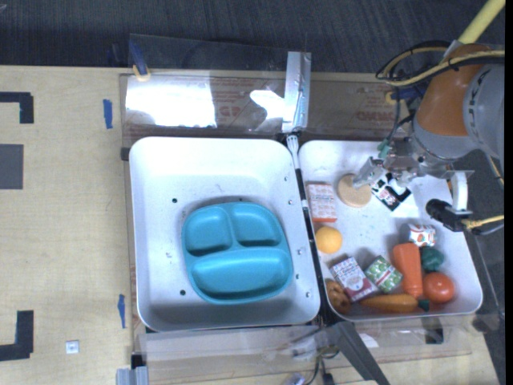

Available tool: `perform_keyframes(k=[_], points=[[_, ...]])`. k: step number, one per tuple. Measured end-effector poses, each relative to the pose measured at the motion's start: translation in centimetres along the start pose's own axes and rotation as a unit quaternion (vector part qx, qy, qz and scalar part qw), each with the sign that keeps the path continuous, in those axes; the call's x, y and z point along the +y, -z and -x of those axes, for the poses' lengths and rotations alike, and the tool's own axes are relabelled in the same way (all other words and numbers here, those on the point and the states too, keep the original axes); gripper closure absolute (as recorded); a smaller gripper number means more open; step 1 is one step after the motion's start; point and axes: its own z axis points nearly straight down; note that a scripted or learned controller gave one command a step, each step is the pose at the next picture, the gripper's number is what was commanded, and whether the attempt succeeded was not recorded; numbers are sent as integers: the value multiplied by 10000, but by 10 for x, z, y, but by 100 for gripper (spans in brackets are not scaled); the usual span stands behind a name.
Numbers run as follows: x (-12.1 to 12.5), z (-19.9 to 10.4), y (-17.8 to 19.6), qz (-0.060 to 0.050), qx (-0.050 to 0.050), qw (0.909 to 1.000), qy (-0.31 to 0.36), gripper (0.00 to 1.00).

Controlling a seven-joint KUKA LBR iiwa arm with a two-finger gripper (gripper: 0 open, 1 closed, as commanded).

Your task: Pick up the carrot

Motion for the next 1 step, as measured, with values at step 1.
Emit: perform_keyframes(k=[1], points=[[34,-6,-28,-93,32,9999,112,0]])
